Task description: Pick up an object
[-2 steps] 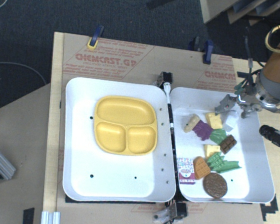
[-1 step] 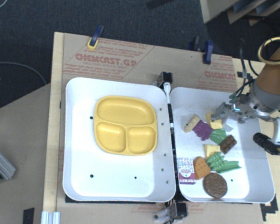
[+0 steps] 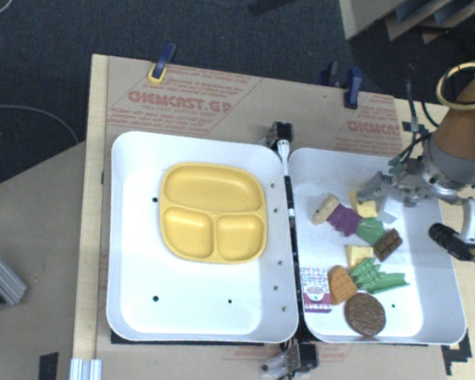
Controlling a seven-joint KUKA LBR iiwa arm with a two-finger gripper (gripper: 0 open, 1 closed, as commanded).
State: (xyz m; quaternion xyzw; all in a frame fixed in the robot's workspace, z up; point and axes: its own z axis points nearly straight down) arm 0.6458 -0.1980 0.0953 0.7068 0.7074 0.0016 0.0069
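My gripper (image 3: pixel 388 190) hangs low over the far part of the right bin (image 3: pixel 435 322), just behind a small yellow piece (image 3: pixel 364 207). Close in front of it lie a cream wedge (image 3: pixel 326 209), a purple piece (image 3: pixel 345 220), a green piece (image 3: pixel 370 231) and a brown bar (image 3: pixel 387 243). Nearer the front sit a yellow block (image 3: pixel 356 255), a green leafy toy (image 3: pixel 379 278), an orange cracker (image 3: pixel 342 284), a round brown cookie (image 3: pixel 366 314) and a pink-and-white packet (image 3: pixel 316 288). I see nothing held by the gripper.
The left bin (image 3: pixel 129 241) holds a yellow divided plate (image 3: pixel 214 211). The bins' inner walls meet along a ridge at the middle (image 3: pixel 289 225). Bare white floor lies along the right bin's right side.
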